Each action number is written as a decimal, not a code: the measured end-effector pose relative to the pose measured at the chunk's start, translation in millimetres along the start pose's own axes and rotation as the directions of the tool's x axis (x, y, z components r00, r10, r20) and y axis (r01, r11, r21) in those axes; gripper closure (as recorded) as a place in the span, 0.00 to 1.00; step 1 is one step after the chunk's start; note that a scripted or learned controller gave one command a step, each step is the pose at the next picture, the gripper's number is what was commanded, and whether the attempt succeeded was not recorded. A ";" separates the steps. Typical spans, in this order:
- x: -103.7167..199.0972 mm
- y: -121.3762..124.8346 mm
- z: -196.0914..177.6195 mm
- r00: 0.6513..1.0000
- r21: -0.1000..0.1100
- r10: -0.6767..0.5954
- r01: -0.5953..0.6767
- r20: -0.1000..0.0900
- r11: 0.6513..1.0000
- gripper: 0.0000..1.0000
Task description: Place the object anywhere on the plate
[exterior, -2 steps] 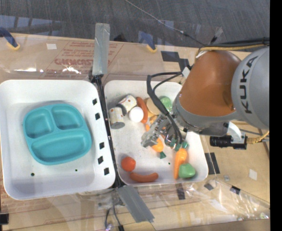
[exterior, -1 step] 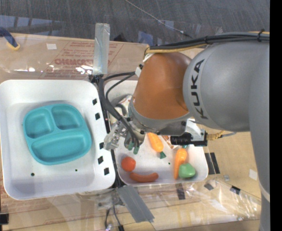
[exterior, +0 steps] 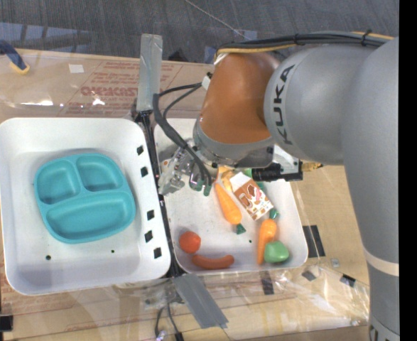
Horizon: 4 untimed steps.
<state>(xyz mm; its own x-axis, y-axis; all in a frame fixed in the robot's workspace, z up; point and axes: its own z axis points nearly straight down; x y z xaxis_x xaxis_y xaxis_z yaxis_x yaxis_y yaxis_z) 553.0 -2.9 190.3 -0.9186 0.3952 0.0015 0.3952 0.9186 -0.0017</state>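
- Hand (exterior: 182, 172) sits low in the right bin (exterior: 194, 222), near that bin's left wall, at its far-left part. Metal fingers (exterior: 171, 180) point toward the left wall.
- Can't tell if the hand is open or closed; finger ends are a blur of metal and cable, nothing visibly between them.
- Grey arm (exterior: 336, 98) with orange band (exterior: 236, 98) comes in from the right and covers the far half of the right bin.
- Just right of the hand: an orange carrot (exterior: 228, 201) lying lengthwise, touching a small brown-and-white carton (exterior: 251, 196) on its right.
- Nearer the right wall: a second carrot (exterior: 266, 237), upright-ish, touching a green round item (exterior: 277, 251) at the near-right corner.
- Near edge of the right bin: a red tomato-like ball (exterior: 190, 241) and a reddish sausage (exterior: 212, 261) just beside it, both apart from the hand.
- Which of these is the task object: can't tell; all lie in the right bin.
- Teal sectioned plate (exterior: 85, 194) lies in the left bin (exterior: 16, 212), centre-left, well apart from the hand, with the bin walls between them.
- Both bins rest on a cardboard-covered surface (exterior: 87, 84) under clear plastic, grey tape (exterior: 150, 69) at the far edge.
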 end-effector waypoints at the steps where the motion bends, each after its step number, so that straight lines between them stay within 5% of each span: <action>1: 46.3 56.2 -0.6 0.988 -0.001 -0.155 0.155 -0.001 0.988 1.00; 2: 123.9 100.0 70.4 0.997 -0.007 0.077 -0.077 0.007 0.997 1.00; 3: 55.1 176.7 -49.0 0.964 -0.004 -0.267 0.267 0.008 0.964 1.00; 4: 158.3 175.8 -116.6 0.942 -0.007 -0.334 0.335 0.010 0.942 1.00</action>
<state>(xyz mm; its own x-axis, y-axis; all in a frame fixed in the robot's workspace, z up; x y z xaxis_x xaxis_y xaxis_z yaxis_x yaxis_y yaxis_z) 477.3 221.3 306.9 -0.9978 0.0652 -0.0079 0.0651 0.9979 0.0055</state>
